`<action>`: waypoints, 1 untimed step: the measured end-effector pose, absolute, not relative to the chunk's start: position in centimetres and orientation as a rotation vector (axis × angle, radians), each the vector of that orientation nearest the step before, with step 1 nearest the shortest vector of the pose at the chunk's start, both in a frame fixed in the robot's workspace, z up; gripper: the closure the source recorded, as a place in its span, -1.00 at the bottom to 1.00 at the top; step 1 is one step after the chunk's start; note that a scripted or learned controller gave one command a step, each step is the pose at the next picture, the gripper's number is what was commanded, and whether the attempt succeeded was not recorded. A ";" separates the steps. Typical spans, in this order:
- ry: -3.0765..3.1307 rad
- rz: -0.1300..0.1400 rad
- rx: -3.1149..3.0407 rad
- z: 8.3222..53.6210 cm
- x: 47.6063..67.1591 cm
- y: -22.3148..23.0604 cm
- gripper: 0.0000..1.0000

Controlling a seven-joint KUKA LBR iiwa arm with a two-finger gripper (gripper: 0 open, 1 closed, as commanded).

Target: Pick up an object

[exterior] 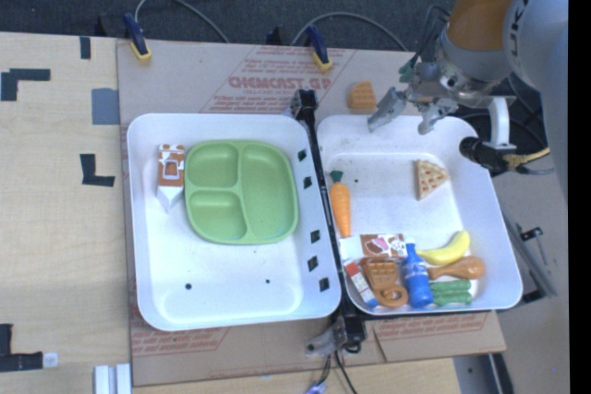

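Note:
My gripper point(407, 113) hangs over the far edge of the right bin point(480, 198), its two fingers spread open with nothing between them. Below it in that bin lie a pizza slice point(428, 177), an orange carrot point(341, 208), a yellow banana point(446, 248), a blue bottle point(416, 273), a pretzel point(384, 280), a green item point(450, 292) and a small carton point(383, 244). The pizza slice is the closest of these, a short way toward the front from the fingers.
The left bin point(157, 281) holds a green divided plate point(241, 190) and a small brown and white carton point(170, 173). An orange waffle-like piece point(362, 95) lies on the cardboard behind the right bin. Clamps point(137, 36) and cables run along the back edge.

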State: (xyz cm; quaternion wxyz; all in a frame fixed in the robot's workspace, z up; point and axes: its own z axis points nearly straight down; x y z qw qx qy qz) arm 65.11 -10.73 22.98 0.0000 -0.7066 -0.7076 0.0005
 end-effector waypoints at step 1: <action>-2.221 0.004 -2.221 20.9 65.2 -16.3 -1.00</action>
